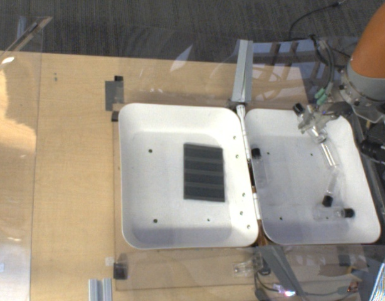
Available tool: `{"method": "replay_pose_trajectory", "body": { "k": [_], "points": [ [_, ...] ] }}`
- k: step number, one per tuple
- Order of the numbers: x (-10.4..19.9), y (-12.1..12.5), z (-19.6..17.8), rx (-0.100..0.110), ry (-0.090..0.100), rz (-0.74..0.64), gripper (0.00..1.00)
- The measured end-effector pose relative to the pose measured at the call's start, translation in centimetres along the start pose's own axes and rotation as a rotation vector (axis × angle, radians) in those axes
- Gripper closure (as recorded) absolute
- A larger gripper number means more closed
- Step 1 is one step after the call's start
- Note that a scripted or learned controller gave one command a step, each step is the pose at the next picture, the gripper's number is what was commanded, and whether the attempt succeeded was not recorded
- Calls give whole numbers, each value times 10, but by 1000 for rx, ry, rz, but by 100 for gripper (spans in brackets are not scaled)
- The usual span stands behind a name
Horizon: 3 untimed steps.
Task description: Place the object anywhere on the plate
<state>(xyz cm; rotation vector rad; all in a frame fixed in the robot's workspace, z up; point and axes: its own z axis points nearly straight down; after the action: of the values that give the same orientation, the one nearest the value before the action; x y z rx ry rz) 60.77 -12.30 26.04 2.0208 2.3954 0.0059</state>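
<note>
A dark ribbed rectangular plate (204,172) lies flat in the middle of the left bin (136,224). A small black object (256,152) sits in the right bin (286,231), close to its left wall. My gripper (337,206) reaches down into the right bin's near right corner on clear fingers with black tips (327,200). The tips stand apart with nothing visible between them, so the gripper is open. It is well to the right of the small black object and far from the plate.
The arm's orange band (375,39) and cables hang over the right bin's far right corner. A metal bar (242,71) stands behind the seam between the bins. Tan bench (61,168) stretches to the left.
</note>
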Motion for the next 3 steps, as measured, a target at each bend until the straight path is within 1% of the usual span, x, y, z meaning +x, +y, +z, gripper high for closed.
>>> {"method": "replay_pose_trajectory", "body": {
  "k": [1,2,3],
  "points": [
    [-5,46,-1,-1,1,-403,100],
    [13,64,66,5,1,365,100],
    [66,74,75,3,3,54,100]
  ]
}}
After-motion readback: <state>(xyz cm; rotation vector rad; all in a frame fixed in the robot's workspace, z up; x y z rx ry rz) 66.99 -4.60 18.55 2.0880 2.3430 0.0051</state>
